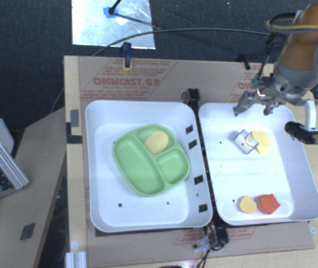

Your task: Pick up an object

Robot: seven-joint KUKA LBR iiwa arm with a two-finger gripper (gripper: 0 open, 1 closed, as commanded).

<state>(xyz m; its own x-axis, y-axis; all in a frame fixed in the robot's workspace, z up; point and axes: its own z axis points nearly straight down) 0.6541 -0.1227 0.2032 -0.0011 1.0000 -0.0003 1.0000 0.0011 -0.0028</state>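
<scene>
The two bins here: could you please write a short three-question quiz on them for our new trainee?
1. True or false: the green tray sits in the left bin.
2. Which lies in a tray compartment? A) yellow piece B) red block C) silver packet
3. Fill in: the gripper hangs over the right bin's ____ edge.

Key: 1 true; 2 A; 3 far.

fingers spread open above right bin; green tray in left bin.
</scene>
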